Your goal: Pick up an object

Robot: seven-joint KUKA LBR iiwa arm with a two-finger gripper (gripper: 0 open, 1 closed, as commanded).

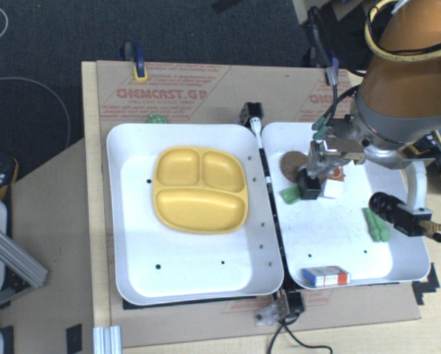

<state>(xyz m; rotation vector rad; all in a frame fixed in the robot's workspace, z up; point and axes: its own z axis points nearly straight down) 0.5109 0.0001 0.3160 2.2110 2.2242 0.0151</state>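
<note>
Evidently the reach is under way: the gripper hangs low in the right bin, whether parted or closed I cannot tell; just beside it lie a small green piece, a brown disc and a white block; a clean grasp means singling one out; the yellow tray lies left.

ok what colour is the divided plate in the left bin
Yellow: the divided plate is plain pale yellow with three compartments, seen clearly in the camera view.
</note>
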